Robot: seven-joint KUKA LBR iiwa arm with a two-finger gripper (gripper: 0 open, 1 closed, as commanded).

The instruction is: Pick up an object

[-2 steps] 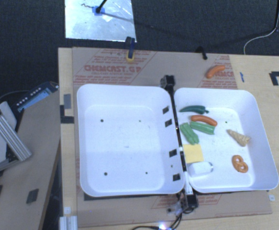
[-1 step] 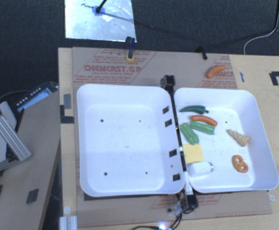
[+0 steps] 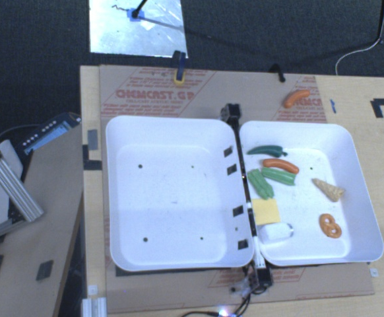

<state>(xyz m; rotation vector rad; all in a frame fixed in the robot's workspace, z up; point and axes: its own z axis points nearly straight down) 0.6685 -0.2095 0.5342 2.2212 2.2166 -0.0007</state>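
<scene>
Orange sausage (image 3: 281, 166) lies lengthwise left-to-right, tilted slightly.

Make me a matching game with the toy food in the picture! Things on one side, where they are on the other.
Things:
1. pretzel
2. cheese
3. cone
4. stray hot dog

Places:
A. on the bench behind the bins
B. right bin, near front corner
C. by the divider between bins
D. right bin, near right wall

Pairs: 1-B, 2-C, 3-D, 4-A
</scene>
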